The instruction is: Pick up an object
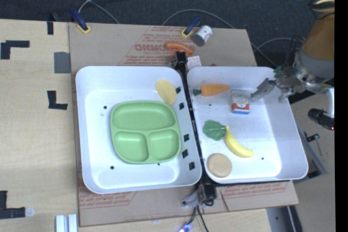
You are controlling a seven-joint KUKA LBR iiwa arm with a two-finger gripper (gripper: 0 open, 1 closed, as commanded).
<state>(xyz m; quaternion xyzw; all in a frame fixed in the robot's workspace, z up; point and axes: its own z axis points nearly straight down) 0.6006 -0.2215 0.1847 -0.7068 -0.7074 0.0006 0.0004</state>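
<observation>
I reach in from the right, and my claw [265,88] hangs over the upper right part of the right bin [283,163]. I cannot tell how my claw stands at this angle; it shows as a grey tip pointing left and down toward the bin floor. Nothing shows gripped in it.

Just to the left of my claw tip lies a small carton [240,101], white with a red and blue base, close to the tip, though I cannot tell whether it touches. Further left, near the wall shared by the two bins, a carrot [214,89] lies crosswise with its green end toward that wall. Below these, toward the middle of the bin, a green leafy piece [214,130] touches the upper end of a banana [237,144], which runs down and to the right. A round tan cookie [219,164] sits in the lower left corner of this bin, just below the banana.

In the left bin [89,117], a green divided plate [145,132] takes up the middle. A yellow lemon [166,91] rests beside its upper right corner, close to the shared wall.

Both bins sit on a sheet of cardboard [109,46], held at its far edge by two blue and yellow clamps [80,21].
</observation>
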